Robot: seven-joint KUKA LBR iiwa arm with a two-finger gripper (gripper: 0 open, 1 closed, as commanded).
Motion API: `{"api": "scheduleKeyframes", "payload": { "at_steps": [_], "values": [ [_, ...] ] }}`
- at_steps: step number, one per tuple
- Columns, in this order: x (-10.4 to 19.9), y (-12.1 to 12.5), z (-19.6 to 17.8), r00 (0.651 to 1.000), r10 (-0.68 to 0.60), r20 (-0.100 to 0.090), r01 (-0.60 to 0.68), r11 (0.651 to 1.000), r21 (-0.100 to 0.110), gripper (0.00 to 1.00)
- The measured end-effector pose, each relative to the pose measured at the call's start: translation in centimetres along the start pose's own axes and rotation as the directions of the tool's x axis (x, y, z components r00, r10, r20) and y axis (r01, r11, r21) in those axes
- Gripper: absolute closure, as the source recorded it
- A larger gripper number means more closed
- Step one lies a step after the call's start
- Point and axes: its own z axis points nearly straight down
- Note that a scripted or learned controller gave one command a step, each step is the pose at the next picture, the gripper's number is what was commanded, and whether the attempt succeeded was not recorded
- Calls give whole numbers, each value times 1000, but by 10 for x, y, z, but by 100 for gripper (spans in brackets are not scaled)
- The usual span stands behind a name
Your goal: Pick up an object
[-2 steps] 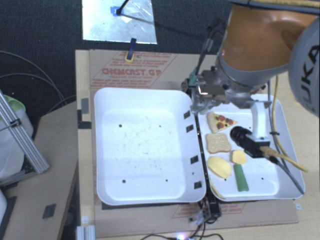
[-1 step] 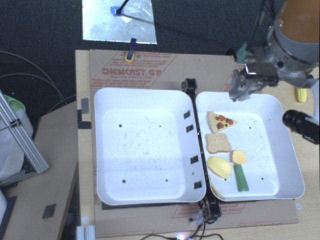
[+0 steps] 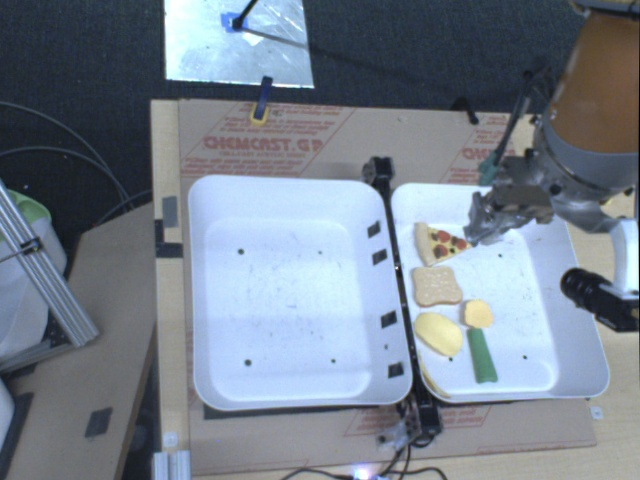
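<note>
1. At the far left edge of the frame a metal frame (image 3: 45, 278) stands slanted, beside the bench.
2. In the upper left a shiny grey sheet (image 3: 238, 28) lies on the dark floor. Just below it a small blue and yellow clamp (image 3: 262, 102) sits on the top edge of the board (image 3: 300, 143), which is brown with red print.
3. The left bin (image 3: 290, 298) takes the middle left of the frame. It is white and shallow, and its right wall touches the right bin (image 3: 535, 303) along a line of black clips.
4. The things I can pick are all in the right bin, in its left half. The pizza slice (image 3: 440, 243) is the uppermost, with its point toward the right.
5. Just below it lies the bread slice (image 3: 437, 287), flat, close to the bin's left wall.
6. Below the bread is the yellow lump (image 3: 439, 334), near the lower left corner of this bin.
7. To the right of the lump are a small yellow piece (image 3: 478, 314) and, just under it, the green stick (image 3: 483, 354), which lies almost along the frame's vertical.
8. My claw (image 3: 485, 226) is over the upper part of the right bin, just beside the right end of the pizza slice. I cannot tell if it touches the slice, and I cannot tell if the claw is wide or narrow. I see nothing held in it.
9. My arm (image 3: 600, 58), with its orange band, comes in from the upper right of the frame.
</note>
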Motion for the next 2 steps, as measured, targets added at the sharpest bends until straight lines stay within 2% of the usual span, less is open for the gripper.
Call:
{"api": "scheduleKeyframes", "payload": {
  "at_steps": [1,2],
  "values": [
    [-37,0,74,1000,0,0,0,1000,0,100],
    [16,0,183,1000,-11,-3,11,1000,4,100]
  ]
}}
